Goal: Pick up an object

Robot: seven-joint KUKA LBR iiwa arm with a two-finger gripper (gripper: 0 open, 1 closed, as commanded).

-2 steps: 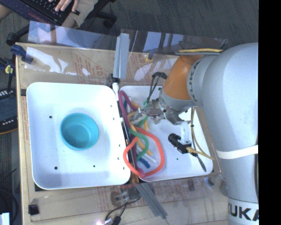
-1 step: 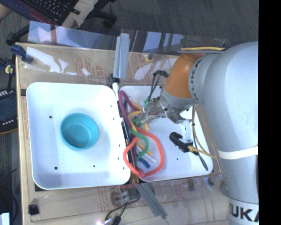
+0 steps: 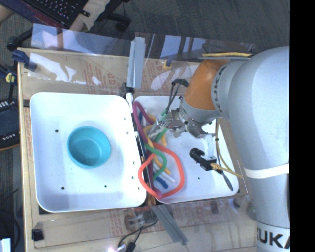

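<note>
A tangle of coloured cords (image 3: pixel 160 165) crowds the right bin's (image 3: pixel 224 189) left wall, its orange-red loop reaching the near rim. Just beyond, the gripper (image 3: pixel 165 125) sits over the tangle; whether it grips cannot be told. The left bin (image 3: pixel 49 192) holds a blue bowl (image 3: pixel 89 146), with open floor around.

A keyboard (image 3: pixel 58 11) was seen at the top left, beyond the bench (image 3: pixel 74 78). The bench was covered by a clear plastic sheet (image 3: pixel 162 74) with red print. A metal bar (image 3: pixel 136 63) was stood upright behind the gap between the bins, and loose cables (image 3: pixel 129 239) were seen at the front edge.
</note>
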